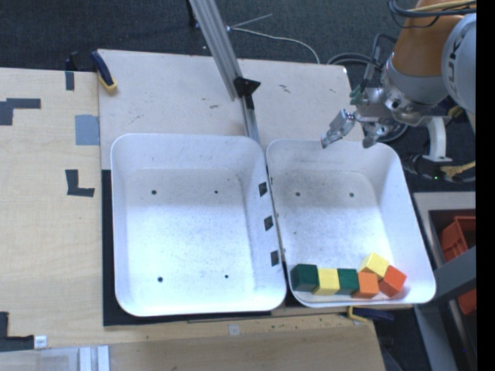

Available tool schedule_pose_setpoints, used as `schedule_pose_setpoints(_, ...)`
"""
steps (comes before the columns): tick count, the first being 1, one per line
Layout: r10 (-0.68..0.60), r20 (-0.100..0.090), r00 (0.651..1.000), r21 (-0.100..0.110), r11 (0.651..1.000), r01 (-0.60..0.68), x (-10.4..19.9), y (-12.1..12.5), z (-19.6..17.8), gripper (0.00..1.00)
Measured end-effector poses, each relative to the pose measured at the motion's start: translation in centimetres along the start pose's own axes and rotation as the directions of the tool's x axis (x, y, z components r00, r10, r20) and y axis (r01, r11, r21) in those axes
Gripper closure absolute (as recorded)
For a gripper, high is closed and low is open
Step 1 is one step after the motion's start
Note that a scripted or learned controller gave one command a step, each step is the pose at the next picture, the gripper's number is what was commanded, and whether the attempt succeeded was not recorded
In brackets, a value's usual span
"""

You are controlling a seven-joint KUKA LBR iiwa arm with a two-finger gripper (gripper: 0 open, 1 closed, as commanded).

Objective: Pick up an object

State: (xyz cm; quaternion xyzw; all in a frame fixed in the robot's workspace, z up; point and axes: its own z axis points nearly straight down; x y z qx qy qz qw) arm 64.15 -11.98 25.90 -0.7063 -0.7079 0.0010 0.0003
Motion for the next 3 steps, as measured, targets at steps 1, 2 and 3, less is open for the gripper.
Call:
schedule_pose_setpoints(1, 0.002, -0.001, 1.000, 0.003, 1.000, -0.002, 3.8, -10.9, 1.1, 0.00)
schedule_pose_setpoints(2, 0.000, 0.001, 1.000, -0.008, 1.000, 0.000, 2.2, -4.5, -2.3, 0.00)
schedule_pose_setpoints(3, 0.004, -0.002, 1.000, 0.010, 1.000, -0.004, 2.2, -11.2, 3.8, 0.00)
